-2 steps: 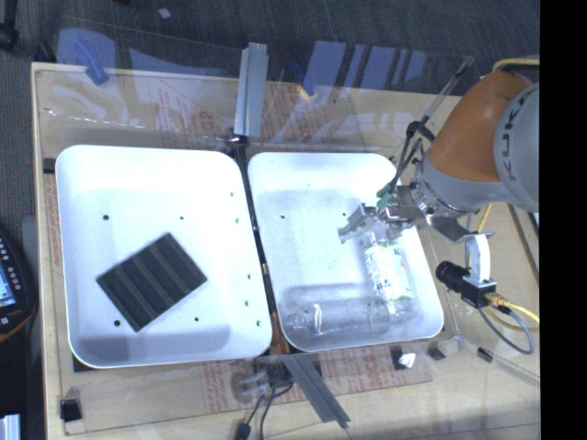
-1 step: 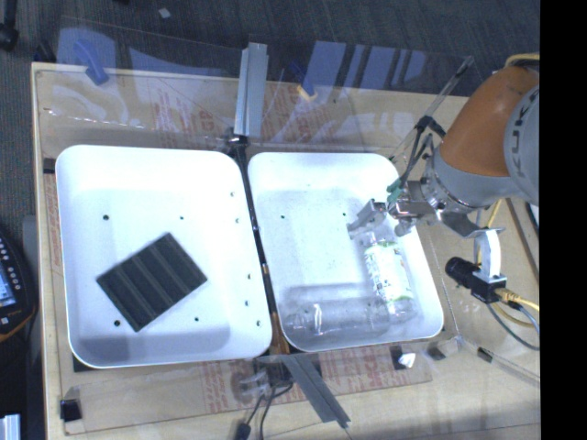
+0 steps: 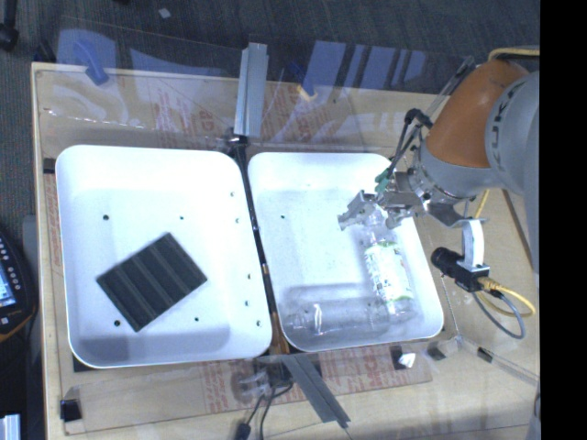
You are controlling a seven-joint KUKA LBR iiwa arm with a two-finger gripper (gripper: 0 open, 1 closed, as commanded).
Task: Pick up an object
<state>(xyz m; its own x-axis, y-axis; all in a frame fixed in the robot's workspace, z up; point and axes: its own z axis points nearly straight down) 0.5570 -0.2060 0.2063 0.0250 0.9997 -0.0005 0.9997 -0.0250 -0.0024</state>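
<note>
Above a desk (image 3: pixel 509 374) with two shallow white bins side by side: grey arm with orange band (image 3: pixel 477 126), reaching in from the right. Jaws low over the far right corner of the right bin (image 3: pixel 293 236), hard by a crumpled bit of clear plastic (image 3: pixel 356 214); apart or together, cannot tell, and touching the plastic or not, cannot tell either. Just below them, a clear bottle with a white and green label (image 3: pixel 387 273), lying along the bin's right wall. Across the near wall of the same bin, a second clear bottle (image 3: pixel 335 314), on its side, one end meeting the labelled bottle at the near right corner. In the left bin (image 3: pixel 92 200), well apart from the arm, a black ribbed panel (image 3: pixel 151 280), flat on the floor and turned at a slant.
</note>
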